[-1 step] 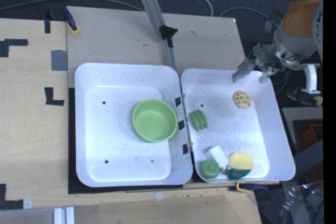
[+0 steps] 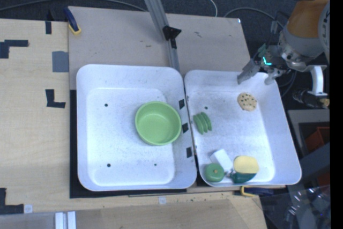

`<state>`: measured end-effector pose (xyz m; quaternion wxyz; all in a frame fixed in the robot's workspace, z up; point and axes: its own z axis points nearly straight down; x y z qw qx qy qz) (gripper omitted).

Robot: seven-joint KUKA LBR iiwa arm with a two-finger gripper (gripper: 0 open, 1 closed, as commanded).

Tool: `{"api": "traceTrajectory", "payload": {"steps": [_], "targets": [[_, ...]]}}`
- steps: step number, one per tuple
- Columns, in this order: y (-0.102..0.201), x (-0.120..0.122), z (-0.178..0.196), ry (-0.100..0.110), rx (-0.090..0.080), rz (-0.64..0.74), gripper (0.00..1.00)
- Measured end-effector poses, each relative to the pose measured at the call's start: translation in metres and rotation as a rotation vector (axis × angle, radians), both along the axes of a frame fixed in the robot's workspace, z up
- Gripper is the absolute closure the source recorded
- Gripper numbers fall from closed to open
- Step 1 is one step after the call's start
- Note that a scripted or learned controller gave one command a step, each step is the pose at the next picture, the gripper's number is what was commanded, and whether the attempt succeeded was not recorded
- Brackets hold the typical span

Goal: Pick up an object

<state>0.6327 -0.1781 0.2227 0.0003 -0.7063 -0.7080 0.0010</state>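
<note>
My gripper (image 2: 259, 75) hangs over the far right corner of the right bin (image 2: 278, 131), its two fingers spread apart with nothing between them. A round tan cookie (image 2: 247, 101) with dark chips lies just below and left of the fingers. A ribbed green piece (image 2: 202, 122) lies near the right bin's left wall. At the bin's near edge sit a green round fruit (image 2: 214, 172), a white block (image 2: 222, 159) and a yellow piece (image 2: 246, 164) on a teal one. A green bowl (image 2: 157, 123) rests in the left bin (image 2: 107, 131).
A slanted metal pole (image 2: 155, 2) with a black clamp stands behind the bins. Cables trail across the dark floor at the back. A blue and yellow clip (image 2: 72, 21) sits at the bench's far left corner.
</note>
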Motion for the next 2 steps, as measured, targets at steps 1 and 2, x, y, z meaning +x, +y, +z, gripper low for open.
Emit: {"api": "traceTrajectory", "payload": {"steps": [1,2], "targets": [[-0.002,0.001,-0.065,0.006,0.001,-0.001,0.0],[-0.005,0.006,-0.113,0.005,0.0,0.0,0.0]]}}
